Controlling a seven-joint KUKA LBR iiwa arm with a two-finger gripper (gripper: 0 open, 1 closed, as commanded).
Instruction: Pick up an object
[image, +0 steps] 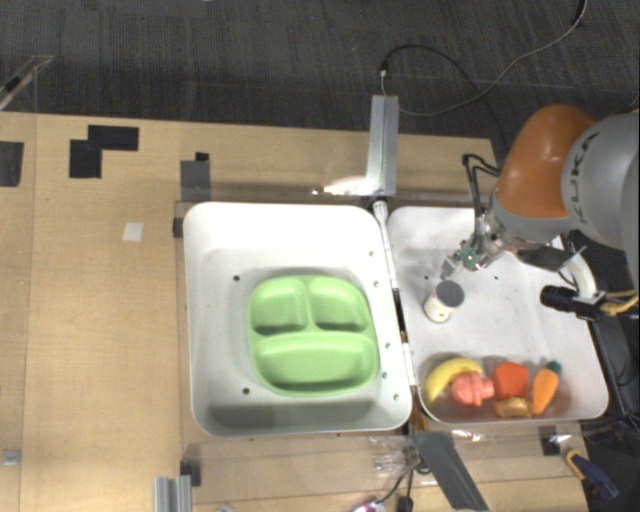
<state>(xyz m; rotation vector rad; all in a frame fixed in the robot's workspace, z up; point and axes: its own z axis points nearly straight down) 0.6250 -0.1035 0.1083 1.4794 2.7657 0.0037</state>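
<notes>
We count two white bins on the counter (90, 330). The pincer (445, 297) hangs over the right bin (520, 330), its tip low above the floor; whether its fingers are apart or together we cannot tell. Toward the near wall from the pincer lie five toy foods in a row: one banana (447, 377), one pink piece (471, 391), one red-orange piece (510, 378), one small yellow-brown piece (514, 407), one carrot (544, 388). Left of the pincer, the left bin (215, 290) holds one green divided plate (312, 334) with three compartments.
</notes>
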